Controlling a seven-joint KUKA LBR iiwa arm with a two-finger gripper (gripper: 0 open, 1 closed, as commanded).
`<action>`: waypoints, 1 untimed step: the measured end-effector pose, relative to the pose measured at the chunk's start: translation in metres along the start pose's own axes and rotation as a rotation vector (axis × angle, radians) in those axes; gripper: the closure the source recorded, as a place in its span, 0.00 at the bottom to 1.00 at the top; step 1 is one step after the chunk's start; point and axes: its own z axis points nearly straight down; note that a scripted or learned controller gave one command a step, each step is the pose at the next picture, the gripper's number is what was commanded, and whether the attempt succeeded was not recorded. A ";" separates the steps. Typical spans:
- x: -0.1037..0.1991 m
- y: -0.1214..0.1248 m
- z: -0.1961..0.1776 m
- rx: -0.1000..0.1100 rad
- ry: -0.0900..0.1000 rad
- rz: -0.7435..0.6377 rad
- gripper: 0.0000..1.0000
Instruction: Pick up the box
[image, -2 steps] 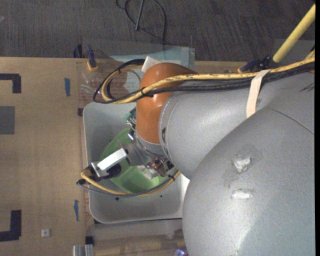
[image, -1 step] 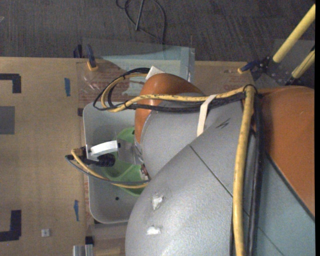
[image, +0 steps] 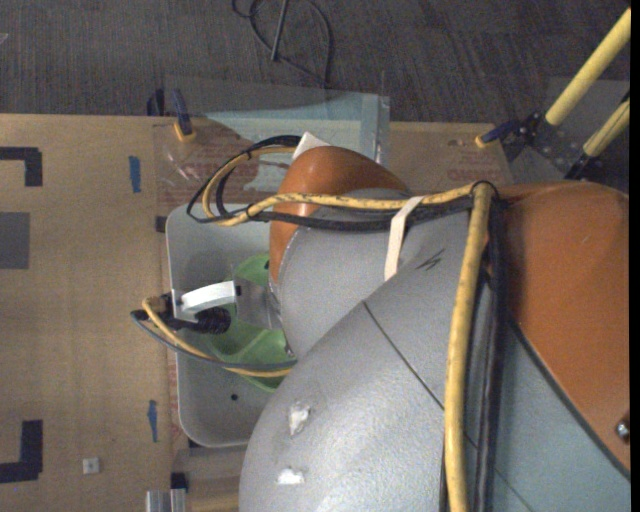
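Box position cannot be told from the camera view: the grey arm (image: 400, 380), with its orange band (image: 330, 185), is reaching in from the right and covering most of the bin area. One white bin (image: 185, 260) is showing its left wall and a strip of its floor, and it is sitting on the tan counter (image: 80, 300). A light green thing (image: 250, 350) is lying in that bin, partly under the wrist; whether it is the box is unclear. The gripper (image: 256, 306) is hanging over the green thing and is largely covered by the wrist, so whether it is spread or pressed together cannot be told. Blue tape strips (image: 135, 175) are sticking to the counter beside the bin.
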 end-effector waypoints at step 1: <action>0.128 0.034 -0.076 0.001 0.003 -0.032 0.00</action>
